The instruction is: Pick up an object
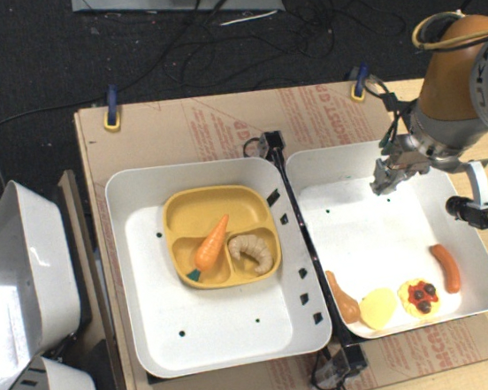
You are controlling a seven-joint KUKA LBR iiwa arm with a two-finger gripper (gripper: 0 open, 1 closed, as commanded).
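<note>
Two white bins on the surface point(181, 122) — right bin point(384, 242) holding the targets along its near edge. Tool point(390, 172) above the bin's far side, grip state indeterminate. Descend squarely over the sausage point(448, 266) — well apart from neighbours.

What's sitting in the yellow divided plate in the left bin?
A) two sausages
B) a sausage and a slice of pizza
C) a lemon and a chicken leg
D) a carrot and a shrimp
D: the yellow divided plate in the left bin holds an orange carrot lying across its divider and a pale curled shrimp beside it.
</note>
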